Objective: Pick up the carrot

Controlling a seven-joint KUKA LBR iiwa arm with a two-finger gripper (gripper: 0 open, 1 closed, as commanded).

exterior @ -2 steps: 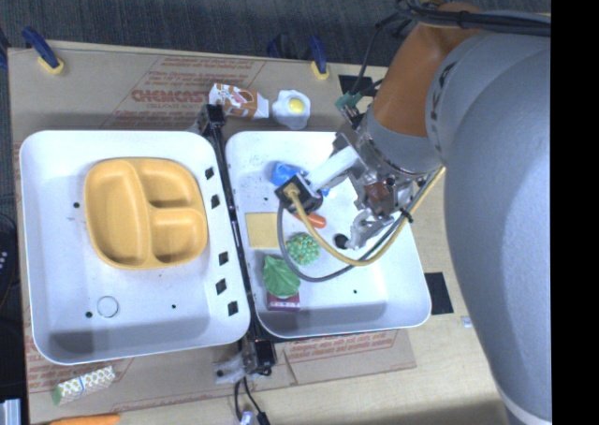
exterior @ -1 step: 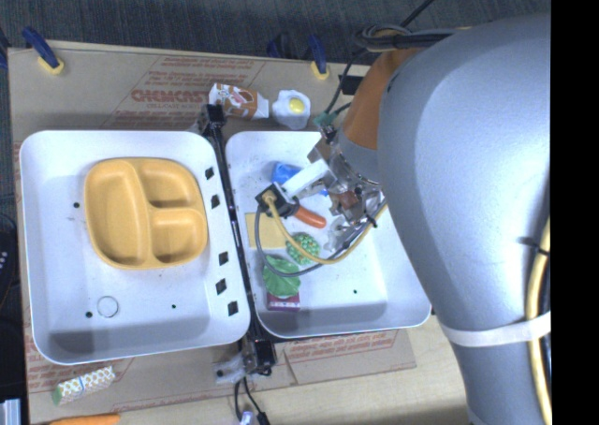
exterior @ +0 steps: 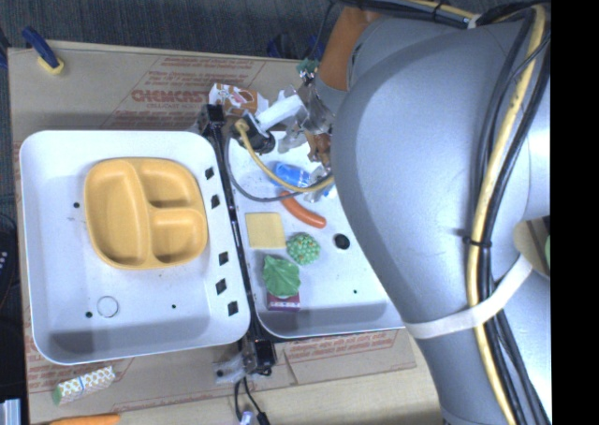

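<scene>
1. Plainly the arm [exterior: 430, 180] is the biggest thing in view; its grey bulk covers the right side of the right bin [exterior: 318, 320], so a descent there could be misjudged.
2. Left bin [exterior: 56, 320] carries only a yellow divided plate [exterior: 145, 211], well apart from the work and unlikely to interfere.
3. Next, the gripper [exterior: 298, 133] sits at the far end of the right bin amid cables. Whether the claw is apart or together I cannot tell. A yellow cable [exterior: 245, 136] loops beside it and could, I judge, drag across the toys.
4. Smaller neighbours crowd the target: a yellow square slice [exterior: 264, 229], a green knobbly ball [exterior: 302, 248], a leafy green piece [exterior: 281, 275] and a blue-and-white object [exterior: 290, 173]. A slanted closing could pinch one of these instead.
5. Smallest, the carrot [exterior: 304, 214] lies flat on the bin floor, slanted, nearer the camera than the gripper, with the blue-and-white object between them. It is not held. Being slim and rounded, it may roll or slip out.
</scene>
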